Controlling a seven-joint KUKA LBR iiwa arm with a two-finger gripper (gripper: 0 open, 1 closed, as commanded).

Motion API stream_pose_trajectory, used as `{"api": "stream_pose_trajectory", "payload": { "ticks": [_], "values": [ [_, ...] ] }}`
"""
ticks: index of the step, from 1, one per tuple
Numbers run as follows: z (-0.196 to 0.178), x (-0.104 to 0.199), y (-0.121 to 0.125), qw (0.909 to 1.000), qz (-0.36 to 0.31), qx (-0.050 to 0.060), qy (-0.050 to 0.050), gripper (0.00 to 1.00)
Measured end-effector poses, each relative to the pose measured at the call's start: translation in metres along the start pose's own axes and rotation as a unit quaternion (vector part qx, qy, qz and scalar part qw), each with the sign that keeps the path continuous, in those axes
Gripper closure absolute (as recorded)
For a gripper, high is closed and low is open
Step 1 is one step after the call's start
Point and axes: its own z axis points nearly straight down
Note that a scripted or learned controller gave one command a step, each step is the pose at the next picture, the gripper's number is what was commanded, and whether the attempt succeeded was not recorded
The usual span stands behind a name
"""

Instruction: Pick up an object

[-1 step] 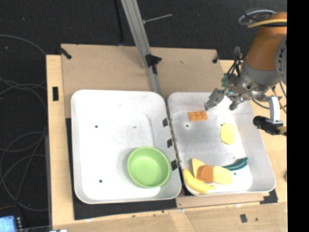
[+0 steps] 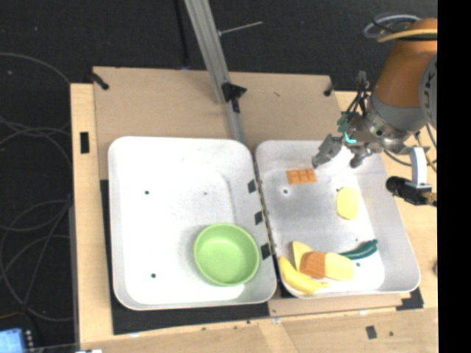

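My gripper (image 2: 341, 153) hangs over the far part of the right bin (image 2: 394, 226), with its two fingers (image 2: 324, 154) spread apart and nothing between them. Taking this bin as the reference: an orange waffle piece (image 2: 300, 176) lies just beside my fingers (a little nearer to the camera), a yellow piece (image 2: 348, 203) lies in the middle, and a banana (image 2: 296, 279), a brown block (image 2: 313, 265) and a green object (image 2: 360, 251) lie near the front wall. A green bowl (image 2: 226, 254) stands in the left bin (image 2: 147, 219).
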Motion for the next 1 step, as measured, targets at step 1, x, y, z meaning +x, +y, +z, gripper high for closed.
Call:
{"api": "stream_pose_trajectory", "payload": {
  "ticks": [1],
  "values": [
    [0.0424,-0.0045,0.0003,1.0000,0.002,0.002,-0.001,0.00]
  ]
}}
